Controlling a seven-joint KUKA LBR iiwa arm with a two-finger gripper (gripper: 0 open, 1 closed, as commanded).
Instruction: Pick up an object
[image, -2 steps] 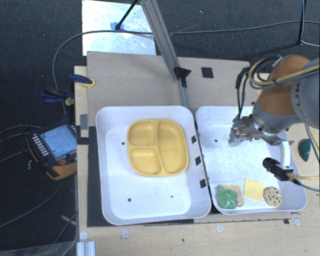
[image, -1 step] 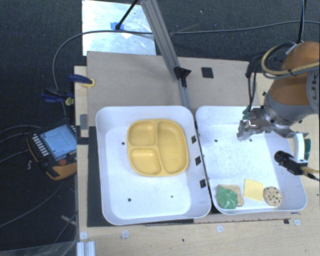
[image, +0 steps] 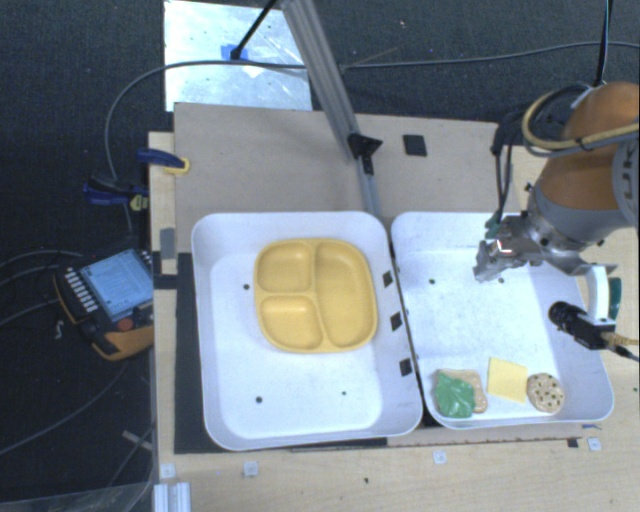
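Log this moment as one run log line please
gripper: over right bin, far side | food: sandwich, cheese slice, cookie, near edge | yellow plate: left bin

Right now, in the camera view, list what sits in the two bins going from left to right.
Yellow three-compartment plastic plate in the left white bin → green leafy toy food on a tan slice → flat yellow cheese-like square → round brown chocolate-chip cookie, those three in the right white bin.

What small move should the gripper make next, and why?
Probably travel toward the bin's near edge: the gripper hovers over bare floor in the right bin, while the yellow cheese slice, cookie and green-topped piece lie along that edge.
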